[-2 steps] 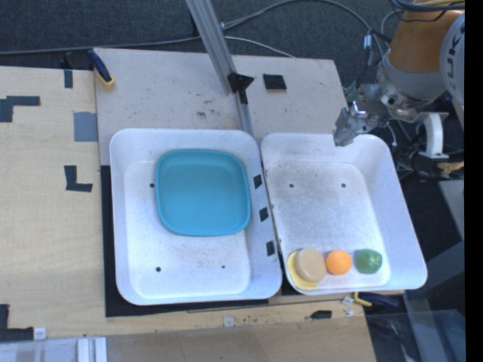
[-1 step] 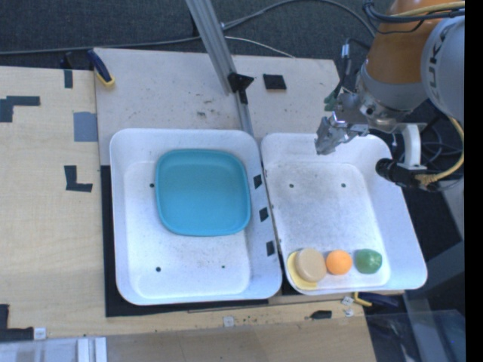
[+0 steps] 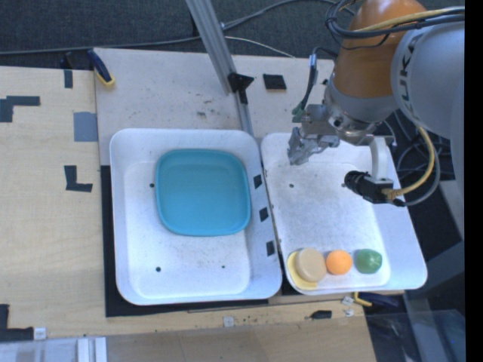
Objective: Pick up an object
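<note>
We see two white bins side by side on the desk (image 3: 45,202); the left bin (image 3: 128,277) holds a blue plate (image 3: 202,191) lying flat near its middle, a little toward the far edge. The right bin (image 3: 332,210) carries three small things in a row along its near edge: a beige round piece (image 3: 309,264) resting on a yellow lid or dish at the near left corner, an orange ball (image 3: 339,262) just beside it, and a green ball (image 3: 368,261) next along, close to but apart from the orange one. The gripper (image 3: 302,151) hangs over the far left corner of the right bin, well apart from that row; its fingers point down with nothing between them, and we cannot tell how far open they stand. A yellow-tipped tool (image 3: 100,68) lies at the far edge of the desk
</note>
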